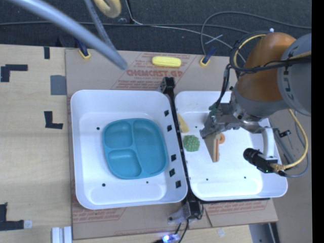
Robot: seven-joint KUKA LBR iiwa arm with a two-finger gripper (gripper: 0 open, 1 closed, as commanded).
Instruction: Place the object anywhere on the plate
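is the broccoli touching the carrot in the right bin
Apart. The camera view shows a strip of white bin floor between the broccoli and the carrot, which lies to its right under the gripper.

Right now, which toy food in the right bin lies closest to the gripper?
The orange carrot, directly beneath the gripper; the green broccoli and the yellow piece lie farther left.

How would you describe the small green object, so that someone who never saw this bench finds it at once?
Start at the right white bin, the one under the arm. Go to its left wall, next to the divider between the two bins; the green object lies there, roughly halfway along it. It is round and bumpy, unlike the long orange piece on its right and the pale yellow piece above it.
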